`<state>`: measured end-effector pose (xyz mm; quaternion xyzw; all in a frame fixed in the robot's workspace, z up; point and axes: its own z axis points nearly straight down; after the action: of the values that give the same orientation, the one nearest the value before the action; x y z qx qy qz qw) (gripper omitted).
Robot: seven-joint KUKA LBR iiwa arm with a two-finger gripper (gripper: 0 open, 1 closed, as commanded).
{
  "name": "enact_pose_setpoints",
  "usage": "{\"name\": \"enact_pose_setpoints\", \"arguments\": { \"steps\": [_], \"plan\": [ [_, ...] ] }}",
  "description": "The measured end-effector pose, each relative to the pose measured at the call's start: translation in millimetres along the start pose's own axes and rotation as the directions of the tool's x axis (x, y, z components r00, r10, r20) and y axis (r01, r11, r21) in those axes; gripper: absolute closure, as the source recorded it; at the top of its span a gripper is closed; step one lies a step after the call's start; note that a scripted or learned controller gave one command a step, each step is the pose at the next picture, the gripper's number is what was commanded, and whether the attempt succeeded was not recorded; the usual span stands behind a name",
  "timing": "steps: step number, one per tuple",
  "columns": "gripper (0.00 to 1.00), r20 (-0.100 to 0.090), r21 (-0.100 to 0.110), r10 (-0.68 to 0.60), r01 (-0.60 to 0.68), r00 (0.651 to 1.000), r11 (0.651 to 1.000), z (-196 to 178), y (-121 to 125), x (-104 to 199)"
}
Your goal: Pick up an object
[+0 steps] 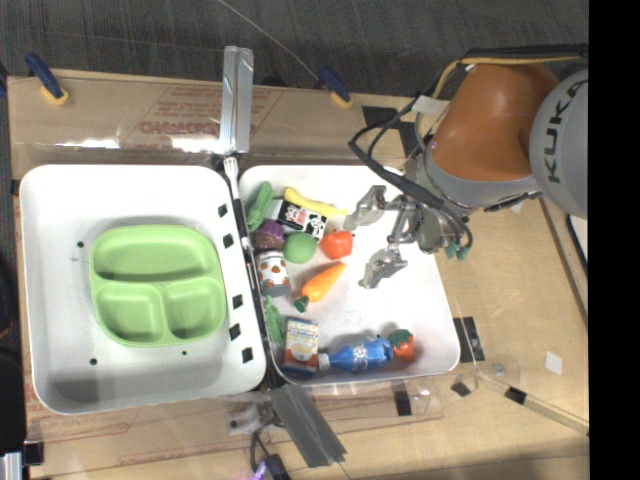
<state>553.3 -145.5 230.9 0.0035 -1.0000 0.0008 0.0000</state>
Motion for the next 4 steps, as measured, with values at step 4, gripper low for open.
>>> {"name": "enact_pose_setpoints", "arguments": {
  "steps": [4],
  "plan": [
    [0.00,0.002,-0.004,-0.111,0.111,0.994,0.994,139.4,28.1,-37.4]
  ]
}}
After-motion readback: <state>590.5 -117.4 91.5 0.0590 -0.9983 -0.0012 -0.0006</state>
